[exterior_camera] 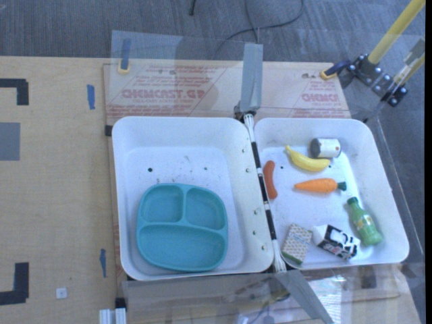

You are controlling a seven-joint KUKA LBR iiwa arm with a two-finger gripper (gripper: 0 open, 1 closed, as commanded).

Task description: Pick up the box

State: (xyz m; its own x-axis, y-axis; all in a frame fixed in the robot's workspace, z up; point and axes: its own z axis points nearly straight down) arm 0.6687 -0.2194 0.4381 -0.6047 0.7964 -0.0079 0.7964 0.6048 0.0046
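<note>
Two shallow white bins on a wooden worktop [54, 201], seen from above at a slant. The left bin [128, 137] and the right bin [368, 137] meet along a shared middle edge.

Left bin: a teal divided plate [181, 227] with three compartments lies flat in the near half, towards the bin's near left corner. Dark specks dot the bare floor beyond it.

Right bin: the box [297, 244], tan with a green pattern, lies at the near edge beside the near left corner, close to the shared middle edge. Just to its right, touching or nearly so, lies a black-and-white carton [336, 241]. A green bottle [364, 221] lies on its side near the right wall, cap pointing to the far side. A carrot [316, 186] lies crosswise at mid-bin. A red sausage [270, 179] lies along the left wall. A banana [307, 159] rests in the far half, its right tip against a pale cylinder [325, 147] lying on its side.

Surroundings: a grey strip [252, 76] rises from the bins' far junction, and a yellow pole [401, 22] with a clamp stands off the worktop's far right corner.
</note>
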